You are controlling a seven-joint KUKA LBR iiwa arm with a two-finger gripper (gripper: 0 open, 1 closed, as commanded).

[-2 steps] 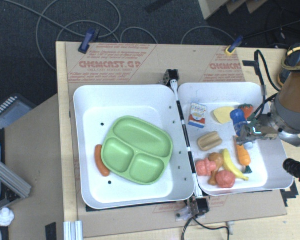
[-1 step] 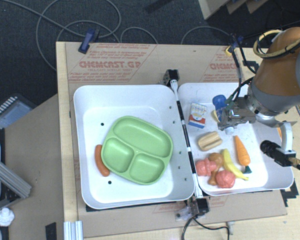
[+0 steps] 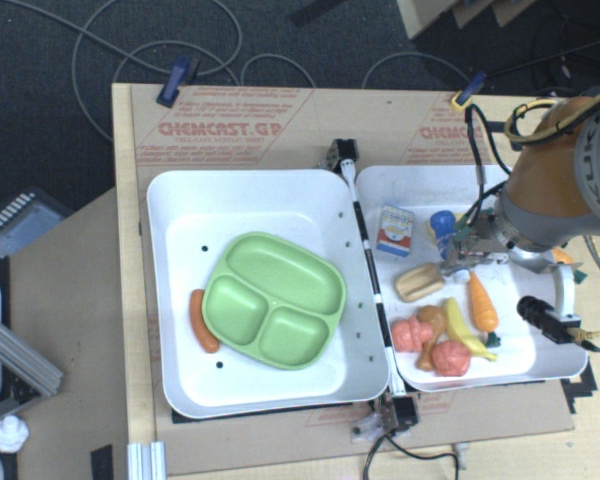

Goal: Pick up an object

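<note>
Cardboard-topped bench (image 3: 230, 118) (dark carpet (image 3: 60, 28) around) bears 2 bins (image 3: 170, 268).

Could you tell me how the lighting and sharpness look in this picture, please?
In the camera view the light is even and soft: the green plate throws only a faint shadow on the left bin; the white bins look bright, with mild glare along the right bin; the toys there, such as the carrot and banana, are slightly soft, and the gripper is hard to make out.

"CHEMCAST GP" on bench board (image 3: 225, 126) (printed twice)
</note>
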